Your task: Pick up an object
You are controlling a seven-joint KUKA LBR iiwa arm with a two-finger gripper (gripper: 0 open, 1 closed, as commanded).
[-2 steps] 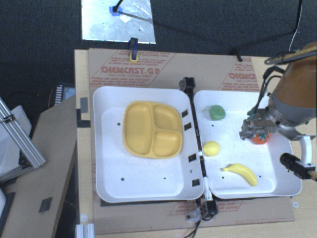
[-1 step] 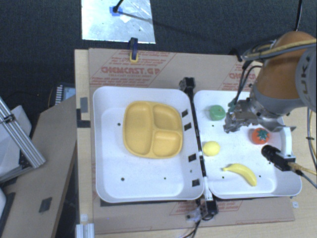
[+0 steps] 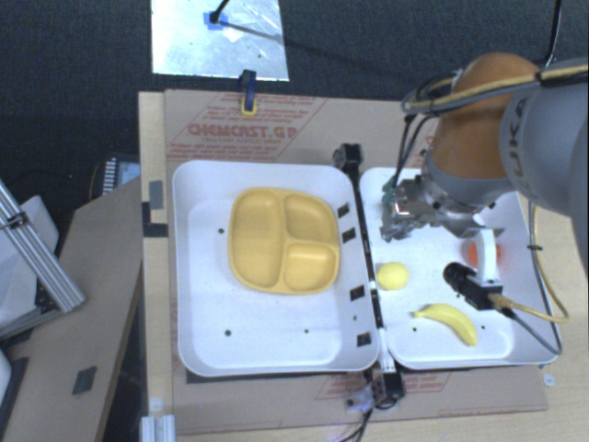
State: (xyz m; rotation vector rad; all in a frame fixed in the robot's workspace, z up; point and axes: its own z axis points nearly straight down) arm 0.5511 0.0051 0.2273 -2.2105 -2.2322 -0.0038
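Observation:
In the right bin (image 3: 405,350) lie a small yellow round fruit (image 3: 393,275) near the left wall and a banana (image 3: 448,321) toward the front. An orange and white object (image 3: 480,252) lies further right, partly hidden by the arm. My gripper (image 3: 398,215) hangs over the right bin's back left part, above and a little behind the round fruit. Nothing is visibly held in it. The grey arm with its orange band (image 3: 483,109) covers the bin's back right.
The left bin (image 3: 198,330) holds a yellow divided plate (image 3: 282,240). A black divider with clips (image 3: 361,247) runs between the bins. A black piece (image 3: 465,286) on a yellow cable hangs over the right bin near the banana.

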